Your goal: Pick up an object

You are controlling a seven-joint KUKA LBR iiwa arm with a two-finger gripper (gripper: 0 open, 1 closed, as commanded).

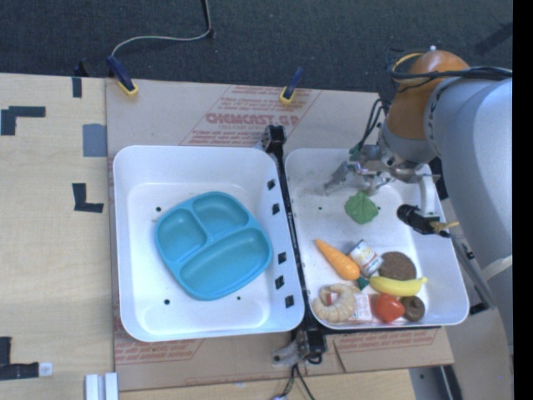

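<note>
Nearest the camera, at the right bin's front edge, lie a pale ring-shaped pastry, red tomato, yellow banana and orange carrot. Left: a white shallow bin holds a blue three-compartment plastic tray. Behind, the cardboard sheet reads "CHEMCAST" in red. Right: the grey arm, orange-banded, angles down into the right bin; its gripper hangs just above a green leafy toy, fingers spread apart, nothing between them.

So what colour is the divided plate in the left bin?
Light blue; the divided plate shows in the camera view.
</note>
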